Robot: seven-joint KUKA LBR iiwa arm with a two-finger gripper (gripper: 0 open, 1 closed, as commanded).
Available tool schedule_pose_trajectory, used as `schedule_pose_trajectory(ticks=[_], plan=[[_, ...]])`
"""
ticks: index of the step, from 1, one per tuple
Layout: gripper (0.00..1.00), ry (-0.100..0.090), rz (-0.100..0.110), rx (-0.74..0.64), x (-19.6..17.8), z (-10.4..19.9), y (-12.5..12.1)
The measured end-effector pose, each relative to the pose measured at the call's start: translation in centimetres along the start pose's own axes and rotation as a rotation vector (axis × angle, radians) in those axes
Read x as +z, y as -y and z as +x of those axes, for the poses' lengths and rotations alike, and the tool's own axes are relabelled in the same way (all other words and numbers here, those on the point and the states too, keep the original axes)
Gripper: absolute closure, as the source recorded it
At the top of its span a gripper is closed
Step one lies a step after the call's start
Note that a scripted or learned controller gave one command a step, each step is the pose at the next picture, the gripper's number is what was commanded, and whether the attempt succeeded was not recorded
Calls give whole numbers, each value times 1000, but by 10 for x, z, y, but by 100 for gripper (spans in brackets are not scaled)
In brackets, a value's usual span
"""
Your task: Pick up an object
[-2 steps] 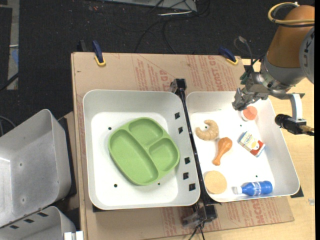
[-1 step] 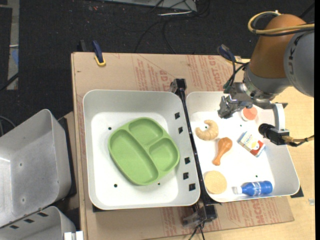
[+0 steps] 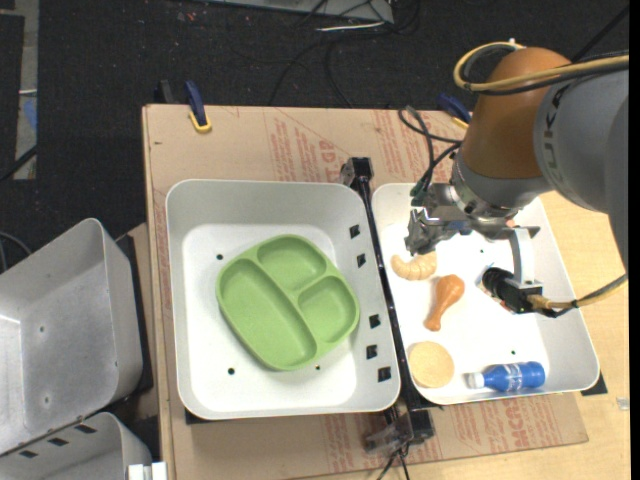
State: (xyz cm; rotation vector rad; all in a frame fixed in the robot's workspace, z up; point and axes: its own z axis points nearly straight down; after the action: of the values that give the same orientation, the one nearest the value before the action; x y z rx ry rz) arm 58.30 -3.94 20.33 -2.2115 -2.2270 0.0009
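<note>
Beside the orange plastic drumstick [image 3: 445, 301], a pale curved croissant-shaped toy [image 3: 413, 265] is lying directly under the two-finger gripper [image 3: 424, 236], whose opening cannot be told.

Two bins sit side by side on a bench [image 3: 270, 133], the left bin [image 3: 190, 298] holding a divided plate [image 3: 287, 301] near its middle. In the right bin [image 3: 570, 338], a croissant [image 3: 413, 265] lies near the left wall, with a drumstick [image 3: 444, 300] just to its right and nearer the camera, a round cookie [image 3: 432, 363] in front of both, and a bottle [image 3: 510, 376] lying on its side along the front wall. The gripper [image 3: 422, 230] hangs just behind the croissant
</note>
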Motion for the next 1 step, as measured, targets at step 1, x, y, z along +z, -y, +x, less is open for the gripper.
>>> schedule_pose_trajectory(ticks=[1], plan=[[100,-1,0,0,-12,48,24]])
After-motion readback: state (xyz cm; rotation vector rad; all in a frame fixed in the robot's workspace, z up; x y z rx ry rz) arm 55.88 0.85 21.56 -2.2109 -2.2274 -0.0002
